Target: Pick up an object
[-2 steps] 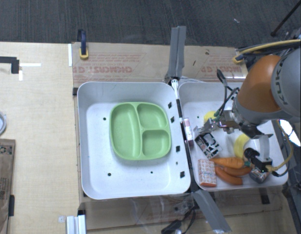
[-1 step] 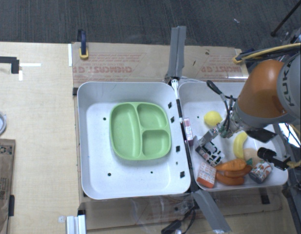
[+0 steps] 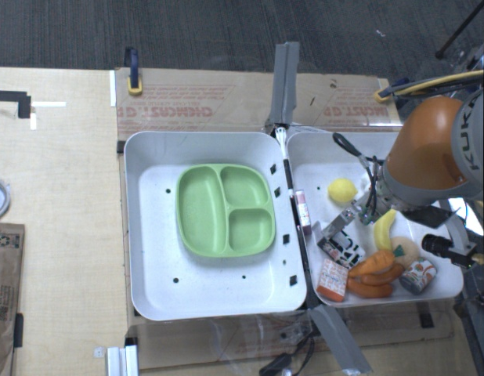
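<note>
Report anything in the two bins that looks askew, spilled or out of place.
Nothing looks spilled or damaged. The green divided plate lies flat in the left bin. The right bin is a loose jumble: lemon, banana and carrots crowd near the end effector.

Green plate (image 3: 225,210), white bin (image 3: 148,210), yellow lemon (image 3: 342,190), orange carrots (image 3: 375,271).

- A robotics lab or test cell: a grey industrial arm with an orange band (image 3: 434,151) reaches over a pale wooden bench (image 3: 58,210).
- Two shallow white plastic bins (image 3: 144,233) sit on taped-down brown cardboard (image 3: 203,104).
- Blue-handled clamps (image 3: 132,69) and dark carpet floor (image 3: 187,14) beyond.
</note>
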You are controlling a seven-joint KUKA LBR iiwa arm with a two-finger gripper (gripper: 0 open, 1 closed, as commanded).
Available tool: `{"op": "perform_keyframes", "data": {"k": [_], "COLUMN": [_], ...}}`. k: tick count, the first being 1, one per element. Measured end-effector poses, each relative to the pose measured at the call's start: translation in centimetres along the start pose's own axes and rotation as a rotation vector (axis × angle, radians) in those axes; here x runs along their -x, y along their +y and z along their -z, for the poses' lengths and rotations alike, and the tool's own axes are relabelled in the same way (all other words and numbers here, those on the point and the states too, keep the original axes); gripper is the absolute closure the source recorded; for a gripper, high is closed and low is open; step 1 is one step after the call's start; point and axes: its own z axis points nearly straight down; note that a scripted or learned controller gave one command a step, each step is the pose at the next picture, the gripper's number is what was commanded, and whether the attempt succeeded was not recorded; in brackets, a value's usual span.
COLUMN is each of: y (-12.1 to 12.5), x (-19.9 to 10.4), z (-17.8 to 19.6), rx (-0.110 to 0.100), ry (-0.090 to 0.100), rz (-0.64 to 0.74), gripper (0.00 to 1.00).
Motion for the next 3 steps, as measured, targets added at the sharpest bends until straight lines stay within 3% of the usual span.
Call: {"op": "perform_keyframes", "data": {"k": [1, 2, 3], "y": [0.2, 0.2, 7.0], "x": [0.1, 0.1, 11.2], "z": [1.3, 1.2, -1.8], "rx": [0.003, 0.002, -0.031], "ry": [0.002, 0.002, 0.013], "rz": [-0.002, -0.002, -0.164], "gripper": [1.0, 0.0, 0.0]}}
